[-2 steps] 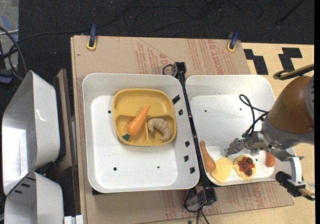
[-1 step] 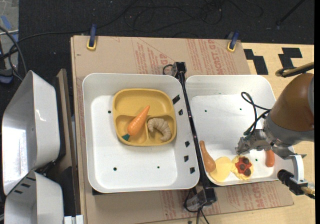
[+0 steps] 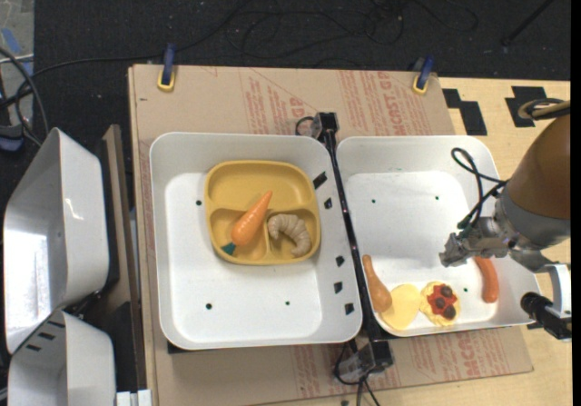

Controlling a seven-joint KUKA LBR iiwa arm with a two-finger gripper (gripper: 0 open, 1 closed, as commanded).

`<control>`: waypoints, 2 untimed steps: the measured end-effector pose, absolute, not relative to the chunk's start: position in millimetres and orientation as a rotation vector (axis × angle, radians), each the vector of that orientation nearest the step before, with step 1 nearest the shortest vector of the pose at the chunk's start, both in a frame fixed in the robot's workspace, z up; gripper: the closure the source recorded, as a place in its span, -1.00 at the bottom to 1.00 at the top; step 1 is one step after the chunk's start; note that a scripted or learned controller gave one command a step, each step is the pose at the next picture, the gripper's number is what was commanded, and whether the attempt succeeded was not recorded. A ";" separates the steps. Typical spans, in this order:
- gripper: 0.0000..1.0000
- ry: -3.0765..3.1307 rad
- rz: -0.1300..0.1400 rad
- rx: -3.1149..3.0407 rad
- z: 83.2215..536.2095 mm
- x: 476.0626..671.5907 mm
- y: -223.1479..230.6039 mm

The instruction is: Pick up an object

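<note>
**Arm Hangs Low Over Right Bin**

Whether the gripper [image 3: 461, 250] is open cannot be told. It hangs at frame right, just beside a sausage [image 3: 488, 279] near the right bin's [image 3: 408, 159] lower edge; bare white floor lies above. The left bin [image 3: 182, 304] holds a yellow plate [image 3: 263, 179].

The grey arm with its orange band [image 3: 549, 173] reaches in from the right, its 2-finger gripper [image 3: 460, 250] lowered, seemingly pointing left.

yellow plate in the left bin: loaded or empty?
Loaded. The yellow plate in the left bin holds a carrot and a pale shrimp, in adjoining compartments.
</note>
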State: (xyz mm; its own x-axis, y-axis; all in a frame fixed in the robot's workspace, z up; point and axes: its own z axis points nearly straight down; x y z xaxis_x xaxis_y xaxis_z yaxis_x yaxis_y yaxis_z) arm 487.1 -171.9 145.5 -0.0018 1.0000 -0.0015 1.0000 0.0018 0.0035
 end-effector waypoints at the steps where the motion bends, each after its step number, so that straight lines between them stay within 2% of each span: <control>1: 1.00 2.220 0.003 2.214 203.5 493.2 -180.2; 2: 1.00 2.222 0.002 2.214 233.3 494.5 -180.4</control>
